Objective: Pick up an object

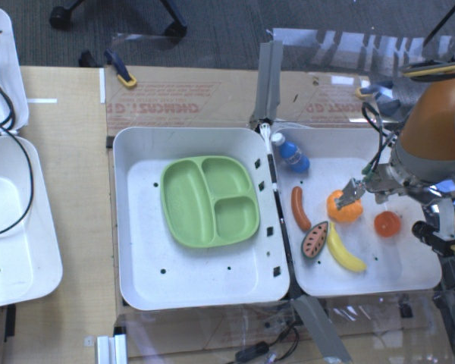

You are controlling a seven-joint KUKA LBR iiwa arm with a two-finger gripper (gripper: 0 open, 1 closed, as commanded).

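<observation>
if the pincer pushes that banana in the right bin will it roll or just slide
The banana is curved and lies flat, so it would probably slide or pivot rather than roll. It looks like smooth plastic, so likely light and slippery. Its upper end lies close to the watermelon slice, which it may nudge.

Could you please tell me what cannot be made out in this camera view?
- Gripper: too small and blurred over the orange to judge contact.
- Bottle: partly behind the bin divider.
- Arm: cut off by the right edge.
- Watermelon slice: partly overlapped by the banana.
</observation>
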